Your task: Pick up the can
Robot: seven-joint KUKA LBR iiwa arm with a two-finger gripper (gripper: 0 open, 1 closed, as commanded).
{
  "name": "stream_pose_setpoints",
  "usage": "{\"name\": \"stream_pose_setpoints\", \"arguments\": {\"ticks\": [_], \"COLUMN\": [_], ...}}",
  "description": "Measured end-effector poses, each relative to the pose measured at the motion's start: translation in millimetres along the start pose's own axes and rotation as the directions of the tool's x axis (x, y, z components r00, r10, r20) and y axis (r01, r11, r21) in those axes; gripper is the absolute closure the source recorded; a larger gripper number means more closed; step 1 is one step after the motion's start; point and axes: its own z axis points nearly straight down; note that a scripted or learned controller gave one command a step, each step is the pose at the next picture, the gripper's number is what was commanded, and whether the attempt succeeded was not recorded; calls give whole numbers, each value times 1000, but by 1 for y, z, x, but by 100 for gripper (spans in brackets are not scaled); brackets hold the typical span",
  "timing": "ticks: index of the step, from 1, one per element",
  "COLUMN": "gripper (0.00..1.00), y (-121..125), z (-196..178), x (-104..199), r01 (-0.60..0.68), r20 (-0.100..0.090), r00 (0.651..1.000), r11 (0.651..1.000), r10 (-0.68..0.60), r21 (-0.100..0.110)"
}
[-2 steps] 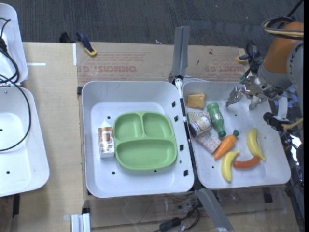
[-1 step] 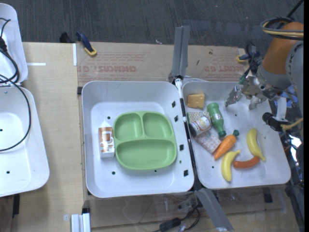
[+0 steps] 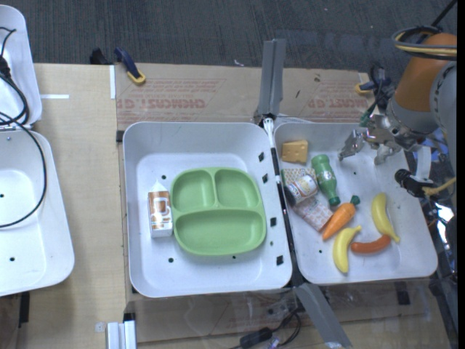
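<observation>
We see the two bins (image 3: pixel 134 217) side by side, the can (image 3: pixel 301 187) lying on its side at the right bin's left wall, crowded among food, while the gripper (image 3: pixel 367 147) hovers spread and unladen at the far rim

A: What colours sit in the left bin (image 3: pixel 138 195)?

B: The bin is white; it holds a light green divided plate (image 3: pixel 218 211) and an orange-and-white carton (image 3: pixel 160 212).

A: And the right bin (image 3: pixel 407 264)?

B: Also white. A dark green bottle (image 3: pixel 325 179), an orange carrot (image 3: pixel 338 219) with a green top, two yellow bananas (image 3: pixel 383 217), a tan wedge (image 3: pixel 294 151), and a can (image 3: pixel 301 187) with a pale patterned label.
</observation>
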Motion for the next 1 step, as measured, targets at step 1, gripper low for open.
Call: {"name": "stream_pose_setpoints", "arguments": {"ticks": [1], "gripper": [0], "y": [2], "z": [-1], "x": [-3], "r01": [4], "r20": [-8], "r00": [1000], "r11": [1000], "r10": [-4], "r21": [4]}}
